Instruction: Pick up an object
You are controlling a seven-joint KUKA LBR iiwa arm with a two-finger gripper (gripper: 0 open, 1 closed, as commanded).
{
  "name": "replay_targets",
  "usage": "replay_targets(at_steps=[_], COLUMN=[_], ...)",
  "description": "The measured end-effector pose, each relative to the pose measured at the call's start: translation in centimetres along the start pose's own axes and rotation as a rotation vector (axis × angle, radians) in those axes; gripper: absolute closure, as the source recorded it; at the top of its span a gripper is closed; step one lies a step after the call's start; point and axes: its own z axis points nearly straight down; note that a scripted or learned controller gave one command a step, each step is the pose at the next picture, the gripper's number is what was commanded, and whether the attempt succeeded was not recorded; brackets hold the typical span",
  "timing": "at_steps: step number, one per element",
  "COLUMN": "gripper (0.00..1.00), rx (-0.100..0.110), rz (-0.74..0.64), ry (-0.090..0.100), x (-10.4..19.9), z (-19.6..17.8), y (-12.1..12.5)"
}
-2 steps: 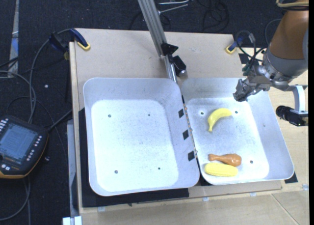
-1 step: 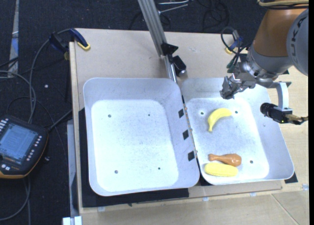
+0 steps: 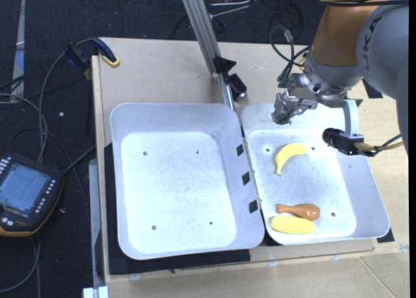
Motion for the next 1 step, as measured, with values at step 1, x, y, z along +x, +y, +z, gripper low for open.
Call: replay_targets(at_steps=[1], gripper=[1.00], rx=[0.001], rz=[0.000], ry=[0.000], x=[5.17], z=[0.38], y=[2.09])
